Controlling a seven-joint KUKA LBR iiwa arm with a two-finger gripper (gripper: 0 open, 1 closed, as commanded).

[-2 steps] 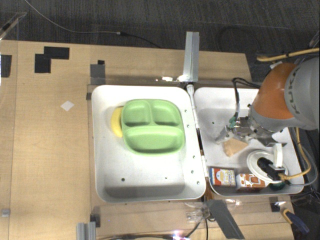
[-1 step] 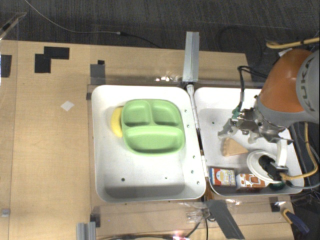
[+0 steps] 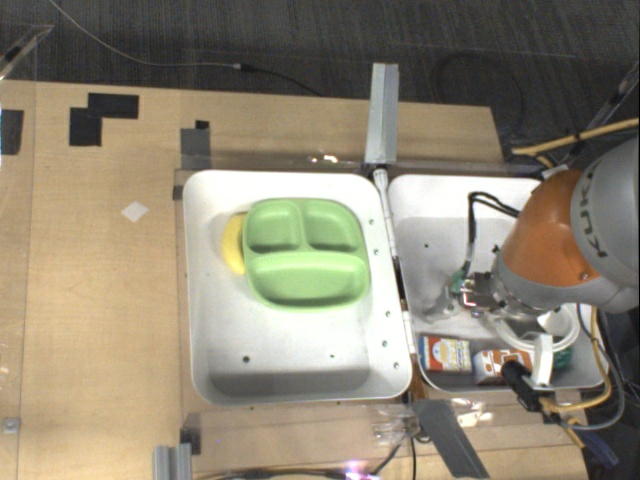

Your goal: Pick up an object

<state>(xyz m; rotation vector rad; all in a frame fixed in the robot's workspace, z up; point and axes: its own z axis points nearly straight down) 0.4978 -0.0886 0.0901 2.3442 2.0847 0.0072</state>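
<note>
In the right bin [image 3: 430,208], the arm's orange-banded wrist hangs over the lower middle, and my gripper [image 3: 462,294] points down toward the bin floor beneath it. A small carton with a blue, white and orange label [image 3: 445,353] lies against the bin's front wall, just below the gripper. Beside the carton, on its right, lies a small brown and orange packet [image 3: 489,365], partly hidden by the arm. In the left bin [image 3: 215,358] a green divided plate [image 3: 304,251] rests on top of a yellow thing [image 3: 232,243], of which just the left edge peeks out.
A white and green round thing [image 3: 563,336] shows under the arm at the right bin's front right corner. A metal post [image 3: 381,118] stands behind the wall between the bins. Black cables run across the right bin's back.
</note>
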